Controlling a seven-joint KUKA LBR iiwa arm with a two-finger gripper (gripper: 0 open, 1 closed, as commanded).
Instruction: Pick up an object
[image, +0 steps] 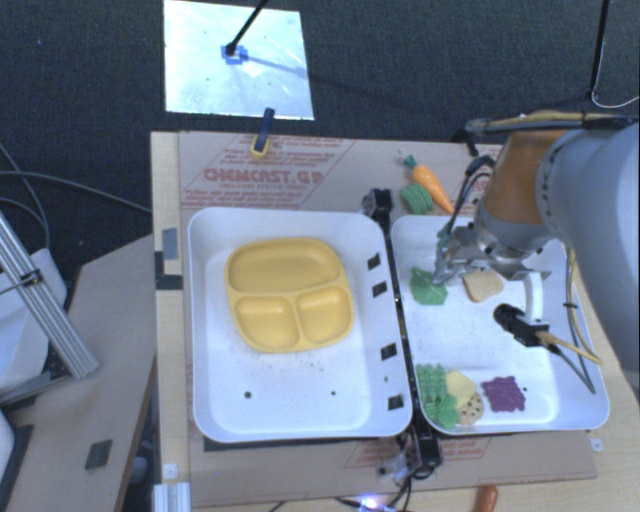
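Note:
My gripper (443, 264) hangs low over the back left part of the right bin (570, 395). It is right above a small green leafy toy (428, 290), at or touching its top edge. A tan bread-like piece (483, 287) lies just right of the gripper. At the bin's front lie a green ridged piece (435, 390), a yellow disc (461, 384), a speckled cookie (469, 408) and a purple grape bunch (503, 394). I see nothing lifted off the bin floor.
The left bin (215, 400) holds a yellow divided plate (290, 294). An orange carrot (431, 180) and a green piece (417, 199) lie on the cardboard behind the right bin. A blue and yellow tool (263, 135) lies farther back.

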